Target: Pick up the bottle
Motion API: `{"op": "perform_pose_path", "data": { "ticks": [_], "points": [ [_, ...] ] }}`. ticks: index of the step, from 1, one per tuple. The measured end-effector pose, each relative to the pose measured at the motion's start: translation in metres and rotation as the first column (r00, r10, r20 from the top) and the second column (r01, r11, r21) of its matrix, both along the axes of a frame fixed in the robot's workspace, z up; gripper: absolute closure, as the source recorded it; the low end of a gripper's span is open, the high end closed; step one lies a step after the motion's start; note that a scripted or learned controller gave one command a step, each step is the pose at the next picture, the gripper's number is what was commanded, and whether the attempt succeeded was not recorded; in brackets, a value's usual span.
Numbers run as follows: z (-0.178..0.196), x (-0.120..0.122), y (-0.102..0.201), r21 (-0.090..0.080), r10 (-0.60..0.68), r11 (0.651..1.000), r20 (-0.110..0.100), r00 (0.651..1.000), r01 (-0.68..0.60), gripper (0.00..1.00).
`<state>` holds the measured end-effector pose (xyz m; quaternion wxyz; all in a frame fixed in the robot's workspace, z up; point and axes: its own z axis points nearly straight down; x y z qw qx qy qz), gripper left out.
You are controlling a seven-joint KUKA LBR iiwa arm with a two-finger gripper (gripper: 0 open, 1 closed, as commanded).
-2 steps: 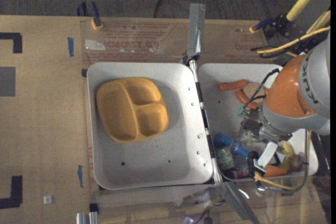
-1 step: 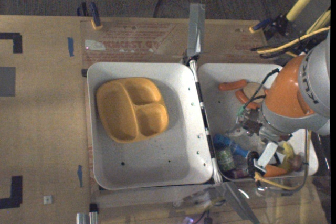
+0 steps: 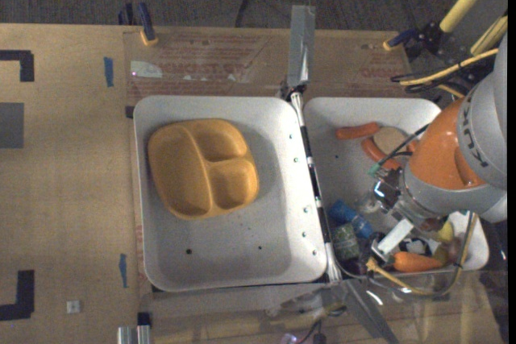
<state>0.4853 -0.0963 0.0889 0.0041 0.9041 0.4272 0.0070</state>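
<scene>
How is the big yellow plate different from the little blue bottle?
The yellow divided plate is wide and flat, while the bottle is small and narrow. The plate is one orange-yellow colour; the bottle looks blue at one end and darker at the other. The plate lies by itself in the left bin; the bottle lies in the right bin, crowded among other small things near the arm. Both rest inside white bins.

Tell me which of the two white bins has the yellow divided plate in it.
The left bin, the one farther from the arm. The yellow divided plate lies in its upper left part. The right bin holds small clutter under the gripper instead.
</scene>
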Motion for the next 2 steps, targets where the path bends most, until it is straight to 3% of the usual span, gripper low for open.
{"op": "perform_pose_path", "data": {
  "ticks": [1,2],
  "points": [
    [0.007,-0.001,-0.001,0.002,-0.003,1.0,-0.006,1.0,0.003,1.0],
    [0.094,-0.006,0.051,0.002,0.05,0.999,-0.021,0.999,-0.05,1.0]
  ]
}}
